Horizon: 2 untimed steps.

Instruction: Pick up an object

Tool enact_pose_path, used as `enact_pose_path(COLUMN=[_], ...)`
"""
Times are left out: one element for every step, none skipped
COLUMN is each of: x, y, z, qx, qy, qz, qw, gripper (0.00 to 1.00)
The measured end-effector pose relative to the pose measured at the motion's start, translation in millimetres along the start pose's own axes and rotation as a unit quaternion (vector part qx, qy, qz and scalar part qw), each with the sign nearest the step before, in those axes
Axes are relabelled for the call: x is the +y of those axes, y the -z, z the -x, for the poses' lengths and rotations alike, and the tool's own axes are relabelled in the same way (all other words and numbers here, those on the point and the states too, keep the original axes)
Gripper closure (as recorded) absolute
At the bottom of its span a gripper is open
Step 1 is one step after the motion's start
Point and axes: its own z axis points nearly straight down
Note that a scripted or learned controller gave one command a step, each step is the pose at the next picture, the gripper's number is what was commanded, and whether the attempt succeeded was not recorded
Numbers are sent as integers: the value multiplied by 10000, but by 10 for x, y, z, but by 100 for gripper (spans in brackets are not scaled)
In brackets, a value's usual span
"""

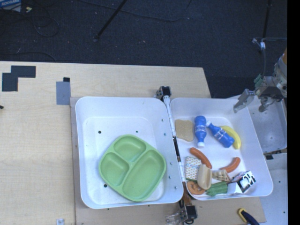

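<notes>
My gripper (252, 103) hangs over the far right rim of the right bin (257, 139), open, with nothing between its fingers. Below and to its left lie the toy foods: two blue bottles (200, 130) (221, 135), a yellow banana (233, 136), a tan bread slice (184, 130), and two red sausages (200, 157) (232, 164). At the bin's near end a waffle-like piece (192, 168), a beige roll (204, 176), a green piece (217, 189) and a black-and-white tagged item (245, 181) are piled together.
The left bin (89, 125) holds a green three-compartment plate (132, 167). A black hinge bar (174, 146) runs between the bins. The wooden bench (33, 149) extends left, and a grey metal plate (272, 130) sits right of the right bin.
</notes>
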Motion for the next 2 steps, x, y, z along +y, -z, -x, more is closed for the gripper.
enact_pose_path(x=[-888, -302], y=[-1109, -1929], z=[-88, -424], qx=[9, 3], qy=[-7, -1], qz=[-11, 22], qw=[10000, 10000], gripper=[0, 0])
